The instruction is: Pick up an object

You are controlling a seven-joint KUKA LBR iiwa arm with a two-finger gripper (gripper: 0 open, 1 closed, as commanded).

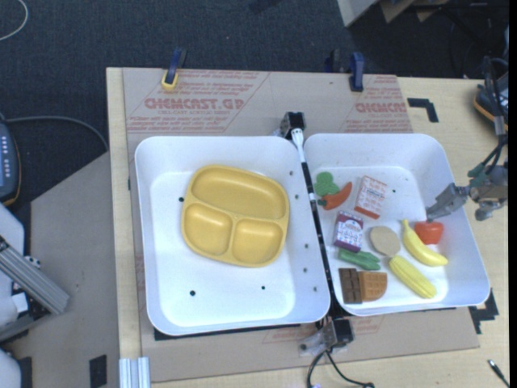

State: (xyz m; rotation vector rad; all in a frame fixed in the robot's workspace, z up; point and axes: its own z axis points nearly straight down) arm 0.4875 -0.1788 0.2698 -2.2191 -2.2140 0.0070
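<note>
Toy foods scattered in the right bin: red tomato against the bin's right side, touching the top of a yellow banana, with a yellow corn cob just below. Lies just below and left of the gripper, apart from it. Gripper poised over the bin's right rim, nothing between its fingers; jaw gap impossible to tell. Further left: tan oval piece, purple box, green pod, brown cracker, red-and-white packet, carrot. In the left bin, a yellow divided plate.
</note>
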